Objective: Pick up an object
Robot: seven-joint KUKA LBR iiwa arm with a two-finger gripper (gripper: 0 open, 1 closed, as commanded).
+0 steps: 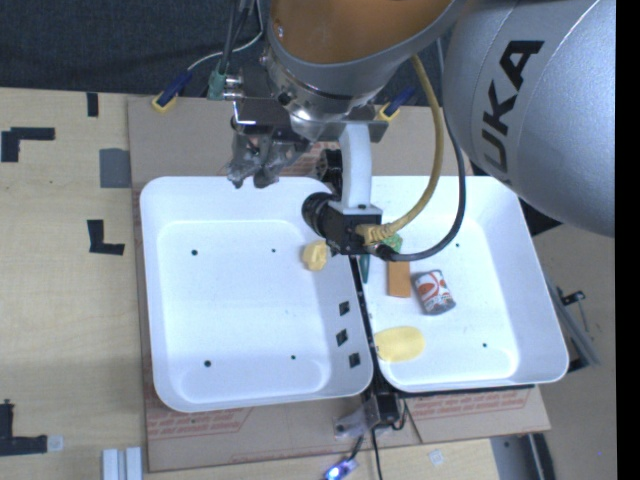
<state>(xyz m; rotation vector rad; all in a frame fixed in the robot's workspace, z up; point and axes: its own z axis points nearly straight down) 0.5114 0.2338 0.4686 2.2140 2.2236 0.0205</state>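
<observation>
"KUKA" lettering on the grey arm (pixel 540 88) above the bins.

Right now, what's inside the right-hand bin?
The right bin holds a small red and white can, a brown block, a flat yellow piece and something green by the divider. The arm covers the bin's far left corner.
</observation>
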